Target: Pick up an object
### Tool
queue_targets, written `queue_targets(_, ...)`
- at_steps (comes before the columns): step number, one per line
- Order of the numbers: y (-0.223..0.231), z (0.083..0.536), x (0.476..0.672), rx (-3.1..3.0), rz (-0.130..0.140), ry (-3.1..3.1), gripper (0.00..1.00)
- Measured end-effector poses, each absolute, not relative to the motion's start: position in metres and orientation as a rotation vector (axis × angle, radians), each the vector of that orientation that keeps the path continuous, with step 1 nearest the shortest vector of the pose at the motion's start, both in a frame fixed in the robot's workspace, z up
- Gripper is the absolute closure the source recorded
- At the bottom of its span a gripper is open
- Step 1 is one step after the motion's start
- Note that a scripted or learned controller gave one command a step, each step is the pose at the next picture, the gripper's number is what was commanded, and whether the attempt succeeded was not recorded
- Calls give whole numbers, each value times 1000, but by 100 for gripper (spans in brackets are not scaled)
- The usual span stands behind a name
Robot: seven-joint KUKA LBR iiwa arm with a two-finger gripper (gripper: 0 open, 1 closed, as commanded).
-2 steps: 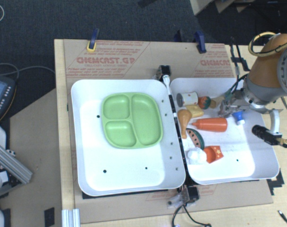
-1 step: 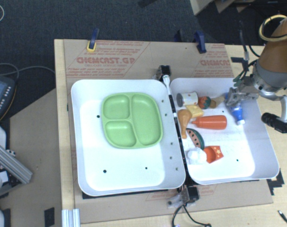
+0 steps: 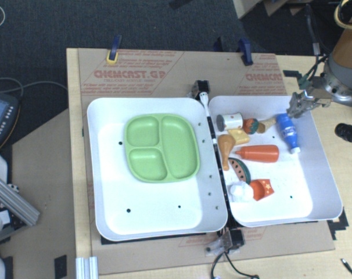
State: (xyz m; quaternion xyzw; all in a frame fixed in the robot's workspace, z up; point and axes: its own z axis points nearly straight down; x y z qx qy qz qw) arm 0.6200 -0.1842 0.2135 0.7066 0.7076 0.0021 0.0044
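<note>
Looking down at the bench w/ two shallow white plastic bins side by side on a brown cardboard-like sheet w/ red print. Left bin [image 3: 106,208] has a smooth pale green divided plate [image 3: 162,147], rounded corners, three compartments, sitting toward its far half.

Right bin [image 3: 315,185] carries the clutter, mostly in its left and far part. Blue bottle [image 3: 288,132], glossy plastic, lies on its side near the far right edge. An orange carrot-shaped piece [image 3: 259,153], smooth and tapered, lies across the middle. Left of it an ice-cream-cone shape [image 3: 224,147], tan, pointing near. Just far of that a yellow wedge [image 3: 239,136] and a white-grey cylinder [image 3: 229,121], like a small can on its side. A small brown-and-green piece [image 3: 254,126] sits between the can and the bottle; can't tell what it is. Nearer, a watermelon slice [image 3: 240,170], curved, red w/ green rind, and a red chunk [image 3: 262,189] touching a white lumpy item [image 3: 241,192].

Gripper [image 3: 298,104], grey metal, comes in from the right and hangs above the far right edge of the right bin, just far of the blue bottle's cap end. Nothing seen between its tips; whether it's spread or closed, I can't tell at this res.
</note>
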Motion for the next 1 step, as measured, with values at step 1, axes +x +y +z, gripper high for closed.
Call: queue_targets(1,-184,226,621,2217,4,2219,100)
